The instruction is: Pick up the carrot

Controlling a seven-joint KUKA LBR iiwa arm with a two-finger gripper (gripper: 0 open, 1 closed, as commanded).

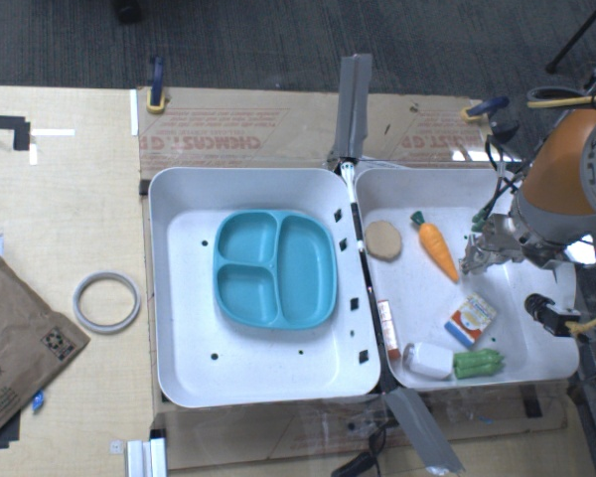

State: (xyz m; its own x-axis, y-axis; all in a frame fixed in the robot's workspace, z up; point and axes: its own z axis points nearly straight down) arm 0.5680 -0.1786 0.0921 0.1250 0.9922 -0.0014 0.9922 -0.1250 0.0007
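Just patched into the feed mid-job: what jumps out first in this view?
The big teal divided plate dominates the left bin. In the right bin, the orange carrot lies near the top, with a tan round cookie-like piece to its left. The arm's gripper hangs just right of the carrot, near it, with nothing visibly gripped.

Carrot (437,249) lies in right bin (507,371), gripper (477,256) just beside it; blue divided plate (276,268) in left bin (179,266).
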